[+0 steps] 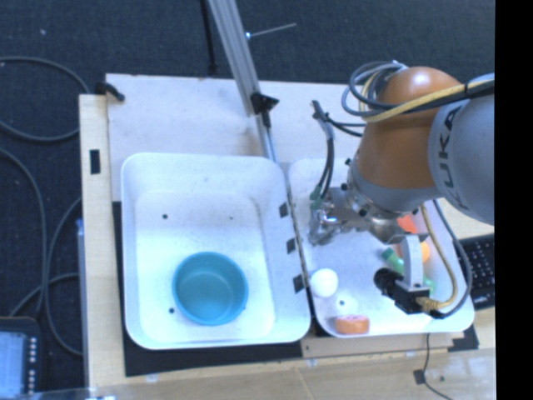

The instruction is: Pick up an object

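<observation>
End effector (pixel 323 223) hangs in the right bin (pixel 366 333), near its left wall — finger spread cannot be told. White ball (pixel 324 282) lies just below it toward the front rim, orange piece (pixel 351 325) beyond — ball nearest.

White ball (pixel 323 282), orange disc (pixel 351 325): right bin, near front edge.

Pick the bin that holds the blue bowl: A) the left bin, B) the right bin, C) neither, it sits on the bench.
A: the blue bowl sits inside the left bin, toward its near end, while the white ball lies in the right bin.
</observation>
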Controlling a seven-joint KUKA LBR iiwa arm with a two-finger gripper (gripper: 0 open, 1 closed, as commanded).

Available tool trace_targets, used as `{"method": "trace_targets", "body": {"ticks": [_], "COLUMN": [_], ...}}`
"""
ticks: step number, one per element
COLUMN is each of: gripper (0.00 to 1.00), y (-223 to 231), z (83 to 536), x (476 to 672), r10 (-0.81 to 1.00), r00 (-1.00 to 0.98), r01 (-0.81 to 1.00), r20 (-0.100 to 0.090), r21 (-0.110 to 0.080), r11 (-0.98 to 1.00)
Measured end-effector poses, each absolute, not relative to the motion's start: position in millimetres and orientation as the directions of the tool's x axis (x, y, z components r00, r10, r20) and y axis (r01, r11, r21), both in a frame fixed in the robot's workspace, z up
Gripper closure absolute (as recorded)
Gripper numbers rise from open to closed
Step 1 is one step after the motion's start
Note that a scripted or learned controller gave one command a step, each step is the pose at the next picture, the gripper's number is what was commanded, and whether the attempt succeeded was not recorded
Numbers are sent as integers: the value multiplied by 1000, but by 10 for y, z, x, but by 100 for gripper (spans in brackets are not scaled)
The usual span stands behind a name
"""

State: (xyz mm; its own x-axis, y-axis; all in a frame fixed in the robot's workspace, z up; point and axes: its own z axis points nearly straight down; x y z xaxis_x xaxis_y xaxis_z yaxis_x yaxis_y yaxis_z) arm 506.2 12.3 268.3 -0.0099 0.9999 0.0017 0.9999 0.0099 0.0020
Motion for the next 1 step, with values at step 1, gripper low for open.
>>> {"method": "trace_targets", "body": {"ticks": [1], "gripper": [100], "y": [650], "z": [2637], "x": [5051], "r10": [1000], "r00": [-9], "r01": [1000], "r20": [1], "r21": [-1], "r11": [9]}}
